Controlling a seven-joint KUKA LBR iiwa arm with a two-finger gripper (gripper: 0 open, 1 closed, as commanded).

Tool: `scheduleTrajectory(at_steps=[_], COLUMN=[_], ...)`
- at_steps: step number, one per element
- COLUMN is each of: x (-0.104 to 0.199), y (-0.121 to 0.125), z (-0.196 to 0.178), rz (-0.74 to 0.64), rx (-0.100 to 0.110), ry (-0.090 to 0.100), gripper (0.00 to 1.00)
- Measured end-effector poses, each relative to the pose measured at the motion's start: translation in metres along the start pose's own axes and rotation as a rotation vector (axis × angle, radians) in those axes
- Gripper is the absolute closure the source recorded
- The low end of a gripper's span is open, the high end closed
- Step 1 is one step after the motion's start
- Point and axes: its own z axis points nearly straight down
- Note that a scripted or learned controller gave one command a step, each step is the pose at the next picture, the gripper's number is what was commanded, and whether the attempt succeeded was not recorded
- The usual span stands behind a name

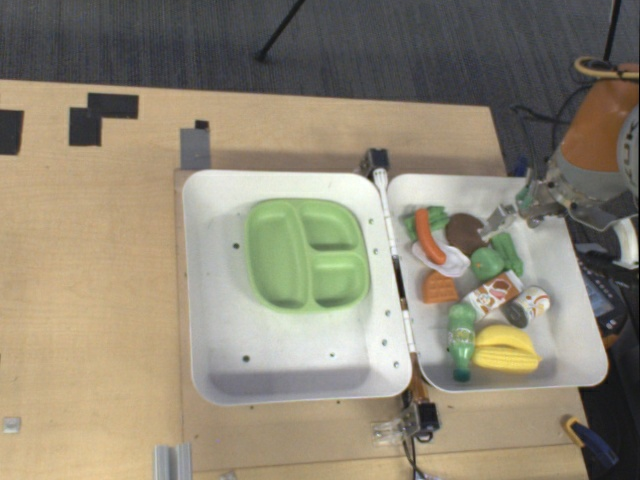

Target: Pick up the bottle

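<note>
Our gripper [508, 218] hangs at the right bin's [590, 368] far right edge; we cannot tell how it is set. Left of that bin we see a green tray [305, 255]. Our green bottle [461, 340] lies near its front edge, beside bananas [506, 350].

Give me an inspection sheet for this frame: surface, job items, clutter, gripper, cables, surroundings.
Surface: wooden bench, two white bins side by side.
Job's things: green bottle lying near the right bin's front edge, beside the banana.
Clutter: carrot, brown round item, small can; green divided plate in the left bin.
Grippers: gripper over the right bin's back, apart from the bottle.
Cables: one at the bench's front edge.
Surroundings: dark carpet.
</note>
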Motion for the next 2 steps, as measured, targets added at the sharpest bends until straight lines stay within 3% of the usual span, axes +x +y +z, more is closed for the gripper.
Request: scheduleTrajectory(at_steps=[1,2], x=[0.006,0.004], y=[-0.012,-0.010], z=[0.018,0.006], rz=[0.334,0.331], rx=[-0.003,-0.010], ry=[0.007,0.000], gripper=[0.00,1.00])
